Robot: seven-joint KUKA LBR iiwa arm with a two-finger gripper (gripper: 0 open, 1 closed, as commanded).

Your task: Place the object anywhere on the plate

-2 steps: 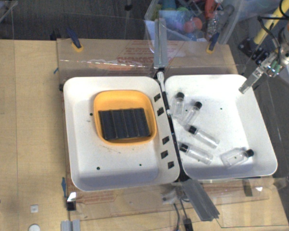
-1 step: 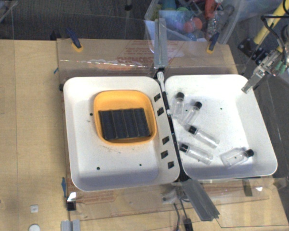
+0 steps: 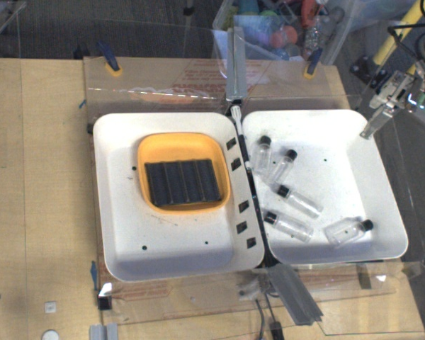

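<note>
Metal two-finger gripper (image 3: pixel 372 128) hovers over the right white bin's (image 3: pixel 372 183) far corner, jaws' state impossible to tell; clear black-capped plastic vials (image 3: pixel 295 199) lie scattered, orange square plate (image 3: pixel 183 144) left.

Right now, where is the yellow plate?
In the camera view, the yellow plate sits in the left white bin, a dark ridged block on it, across the divider from the clear vials.

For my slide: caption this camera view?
Orange plate in left bin, five clear vials in right bin, pincer at right edge.
</note>
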